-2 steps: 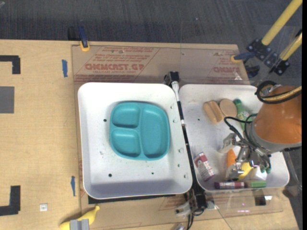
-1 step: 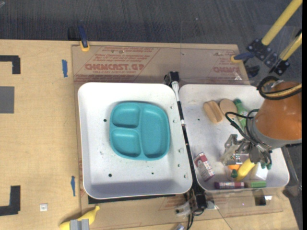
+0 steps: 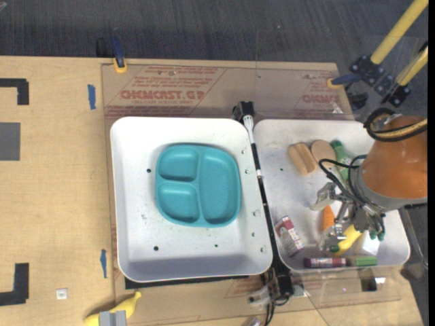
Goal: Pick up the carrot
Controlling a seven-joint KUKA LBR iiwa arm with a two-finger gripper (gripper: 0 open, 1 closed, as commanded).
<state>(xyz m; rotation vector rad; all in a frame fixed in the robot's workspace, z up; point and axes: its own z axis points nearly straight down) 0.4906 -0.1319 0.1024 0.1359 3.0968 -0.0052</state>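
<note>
- Carrot (image 3: 328, 217): lies in the right bin (image 3: 279, 141), near its middle, long axis roughly upright in the camera view.
- Gripper (image 3: 340, 226): hangs just right of the carrot, nearly touching; finger state cannot be told.
- Teal plate (image 3: 198, 184): sits in the left bin (image 3: 129, 182).
</note>
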